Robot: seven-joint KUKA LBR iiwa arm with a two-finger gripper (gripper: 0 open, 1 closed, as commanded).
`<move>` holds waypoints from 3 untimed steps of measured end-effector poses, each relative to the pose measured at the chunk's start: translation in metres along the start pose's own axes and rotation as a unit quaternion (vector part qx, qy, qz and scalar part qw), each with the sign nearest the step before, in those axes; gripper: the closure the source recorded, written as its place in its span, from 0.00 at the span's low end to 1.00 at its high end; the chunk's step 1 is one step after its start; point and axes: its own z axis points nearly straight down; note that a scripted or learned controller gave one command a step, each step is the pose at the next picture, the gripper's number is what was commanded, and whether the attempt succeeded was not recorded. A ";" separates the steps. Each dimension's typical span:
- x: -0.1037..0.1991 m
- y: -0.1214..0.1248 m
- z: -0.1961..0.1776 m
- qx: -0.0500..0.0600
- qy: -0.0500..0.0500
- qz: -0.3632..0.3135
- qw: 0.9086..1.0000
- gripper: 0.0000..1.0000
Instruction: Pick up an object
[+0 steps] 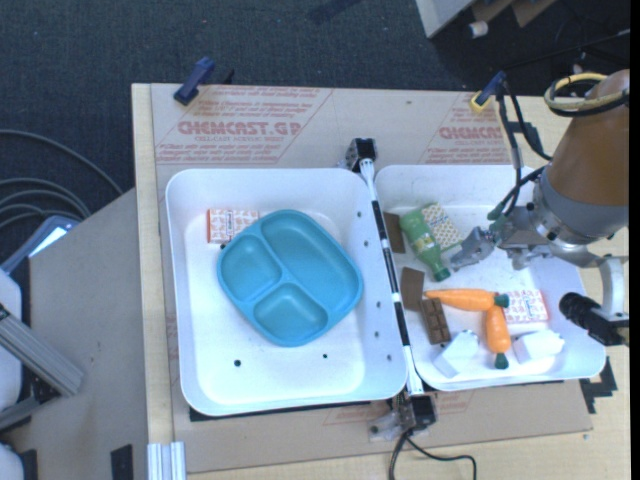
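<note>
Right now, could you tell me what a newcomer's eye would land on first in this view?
Most likely the blue tray, big and bright in the left bin, with a small red-and-white packet at its upper left edge. Next, the two carrots in the crowded right bin, lying below a green bottle. The gripper reaches in from the right, beside that bottle.

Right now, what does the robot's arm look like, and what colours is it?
The arm is a fat, rounded tube: orange-brown at the top, grey below. A yellow ring sits above it, and black cables run along its side. At the end is a small grey metal gripper.
</note>
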 end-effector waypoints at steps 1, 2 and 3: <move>-0.003 -0.021 0.079 0.000 0.000 0.001 1.000 0.00; 0.005 -0.028 0.119 0.000 0.000 0.000 1.000 0.00; 0.005 -0.028 0.109 -0.001 0.000 0.001 1.000 1.00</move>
